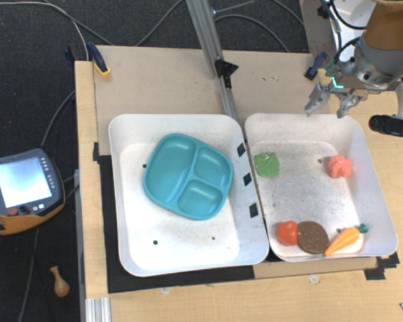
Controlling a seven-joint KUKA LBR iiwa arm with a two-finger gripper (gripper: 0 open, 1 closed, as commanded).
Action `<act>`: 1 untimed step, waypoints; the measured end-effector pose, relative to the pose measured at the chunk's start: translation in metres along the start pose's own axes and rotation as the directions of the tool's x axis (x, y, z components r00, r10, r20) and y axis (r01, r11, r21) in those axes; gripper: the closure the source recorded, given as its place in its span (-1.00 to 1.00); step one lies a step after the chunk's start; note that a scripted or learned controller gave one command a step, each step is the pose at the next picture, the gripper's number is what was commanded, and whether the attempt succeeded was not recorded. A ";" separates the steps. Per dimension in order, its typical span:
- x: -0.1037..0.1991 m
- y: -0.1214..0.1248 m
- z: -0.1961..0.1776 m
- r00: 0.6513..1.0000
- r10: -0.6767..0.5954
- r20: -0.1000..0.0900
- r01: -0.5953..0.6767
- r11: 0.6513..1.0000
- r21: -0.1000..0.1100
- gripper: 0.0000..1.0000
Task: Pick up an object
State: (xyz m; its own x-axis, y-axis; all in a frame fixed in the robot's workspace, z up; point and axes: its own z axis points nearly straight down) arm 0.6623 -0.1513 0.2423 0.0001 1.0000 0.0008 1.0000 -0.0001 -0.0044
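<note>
The bench [161,79] is a light tan board. Two shallow white bins sit on it side by side, touching along their inner edges: the left bin [131,247] and the right bin [379,206]. A black mat [114,284] shows under their near edges. A slanted metal post [211,42] meets the bench just behind the bins, between them. A blue and yellow clamp [99,62] grips the far left corner.
</note>
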 end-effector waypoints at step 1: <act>0.000 0.001 -0.002 1.000 -0.001 0.001 0.001 1.000 -0.004 -1.00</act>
